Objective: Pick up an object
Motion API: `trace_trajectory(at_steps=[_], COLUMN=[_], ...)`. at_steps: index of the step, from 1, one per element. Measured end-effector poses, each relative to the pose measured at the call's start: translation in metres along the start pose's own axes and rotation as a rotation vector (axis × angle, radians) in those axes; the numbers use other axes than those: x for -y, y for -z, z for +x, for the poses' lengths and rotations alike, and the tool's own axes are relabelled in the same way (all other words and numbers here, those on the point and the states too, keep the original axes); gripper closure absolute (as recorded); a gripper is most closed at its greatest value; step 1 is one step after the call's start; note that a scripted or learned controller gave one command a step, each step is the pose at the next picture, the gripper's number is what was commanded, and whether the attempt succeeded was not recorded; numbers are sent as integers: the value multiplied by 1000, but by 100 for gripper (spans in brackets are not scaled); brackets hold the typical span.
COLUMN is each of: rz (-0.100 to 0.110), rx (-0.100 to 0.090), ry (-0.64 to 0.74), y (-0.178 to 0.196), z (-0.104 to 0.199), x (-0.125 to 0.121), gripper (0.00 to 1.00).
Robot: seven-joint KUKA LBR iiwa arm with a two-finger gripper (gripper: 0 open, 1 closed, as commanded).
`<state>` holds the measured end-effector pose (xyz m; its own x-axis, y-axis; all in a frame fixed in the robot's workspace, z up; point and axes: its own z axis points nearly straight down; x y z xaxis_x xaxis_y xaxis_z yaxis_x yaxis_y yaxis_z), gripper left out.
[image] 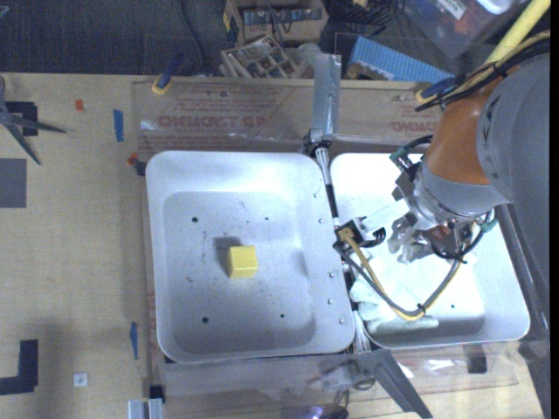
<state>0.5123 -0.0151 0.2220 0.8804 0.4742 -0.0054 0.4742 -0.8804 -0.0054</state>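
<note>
Left bin [175, 182]: a shallow white tray with rounded corners and a flat grey-shaded floor marked with a few small dark specks and holes. It holds one thing, a yellow block [243, 261].

Yellow block: a small cube-like piece, matt, with plain faces, sitting flat on the left bin's floor a little near of the middle and casting a short shadow to its far left. It touches no wall.

Right bin [498, 321]: the same kind of shallow white tray, brightly lit and glossy on its near floor. Its far part is covered from above by the arm [515, 138]. Whitish crumpled material [365, 305] lies in its near left corner; what it is cannot be told.

Divider: the two bins sit side by side, their rims meeting along a narrow seam under a grey metal post [326, 94] at the far side.

Arm: grey and rounded, with an orange band [458, 142] above the wrist, reaching in from the right over the right bin.

Gripper [410, 243]: low over the right bin's left half, among dark fittings and looping cables, one of them yellow [384, 291]. Whether it is apart or together cannot be told from this slant.

Block relative to gripper: the block lies well to the left of the gripper, in the other bin, across the seam, at about the same depth in the scene. Nothing yellow sits at the gripper.

Bench [70, 260]: pale wood-grain surface around the bins, with small blue and black bits scattered on its left part.
</note>
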Motion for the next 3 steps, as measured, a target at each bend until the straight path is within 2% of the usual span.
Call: trace_trajectory(at_steps=[1,3], rz=[1,2], rx=[-1,-1], ry=[-295,-294], y=[-39,-20], z=[-30,-29], x=[15,14], gripper=[100,100])
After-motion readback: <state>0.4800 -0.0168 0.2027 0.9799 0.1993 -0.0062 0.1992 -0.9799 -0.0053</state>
